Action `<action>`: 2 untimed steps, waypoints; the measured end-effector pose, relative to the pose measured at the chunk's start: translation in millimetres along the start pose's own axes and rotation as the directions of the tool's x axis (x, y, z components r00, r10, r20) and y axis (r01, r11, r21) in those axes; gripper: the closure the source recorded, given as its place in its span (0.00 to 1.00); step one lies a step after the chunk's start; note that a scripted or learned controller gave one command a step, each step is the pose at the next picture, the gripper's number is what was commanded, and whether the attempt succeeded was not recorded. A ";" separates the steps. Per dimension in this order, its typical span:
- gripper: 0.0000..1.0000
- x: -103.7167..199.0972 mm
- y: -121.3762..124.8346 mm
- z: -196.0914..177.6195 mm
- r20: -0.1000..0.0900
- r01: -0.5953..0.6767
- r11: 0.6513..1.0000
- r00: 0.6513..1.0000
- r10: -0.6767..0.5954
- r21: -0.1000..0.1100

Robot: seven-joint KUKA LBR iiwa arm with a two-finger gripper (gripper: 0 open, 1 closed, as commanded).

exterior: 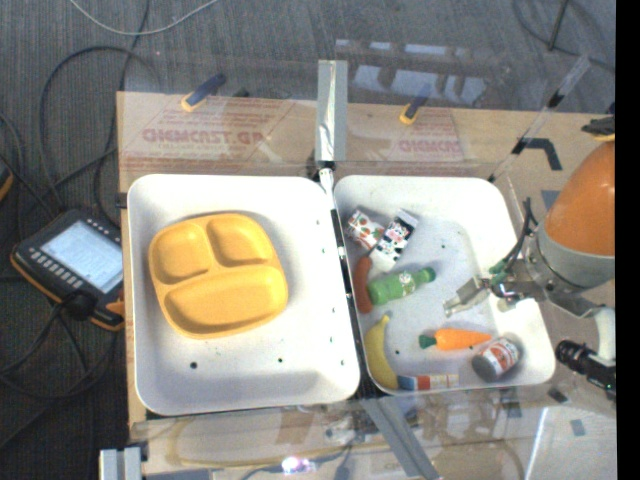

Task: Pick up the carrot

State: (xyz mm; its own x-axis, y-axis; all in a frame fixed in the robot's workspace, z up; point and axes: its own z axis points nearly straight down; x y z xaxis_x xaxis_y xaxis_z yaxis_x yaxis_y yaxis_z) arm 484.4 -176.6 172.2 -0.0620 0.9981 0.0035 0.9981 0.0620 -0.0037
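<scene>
Carrot point(458, 340): near edge of right bin point(470, 193), long axis 3–9 o'clock, green tip at 9, can point(496, 357) just beside its 3 o'clock end.
Gripper point(478, 295): above the bin floor, at 1 o'clock from carrot; carrot lies at its 7.
Fingers: spread, nothing between.
Banana point(376, 353): 9 o'clock of carrot.

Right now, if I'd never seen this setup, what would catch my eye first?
Probably the big yellow tray, upside-down-looking and alone in the left bin. Next, the clutter in the right bin: an orange carrot near the front, a green bottle in the middle and a banana along the left wall. The arm's gripper hangs just above the carrot.
</scene>
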 end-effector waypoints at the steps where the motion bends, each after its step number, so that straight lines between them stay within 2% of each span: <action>1: 0.00 -31.6 0.4 82.8 0.005 0.303 0.953 0.953 -0.303 -0.007; 2: 1.00 -30.6 3.2 73.5 0.006 0.304 0.953 0.953 -0.304 -0.013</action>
State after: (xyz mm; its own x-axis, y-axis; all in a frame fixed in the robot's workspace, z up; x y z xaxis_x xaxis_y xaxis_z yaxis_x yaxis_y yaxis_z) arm 489.2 -206.7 98.5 -0.3625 0.9320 -0.0020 0.9319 0.3625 0.0104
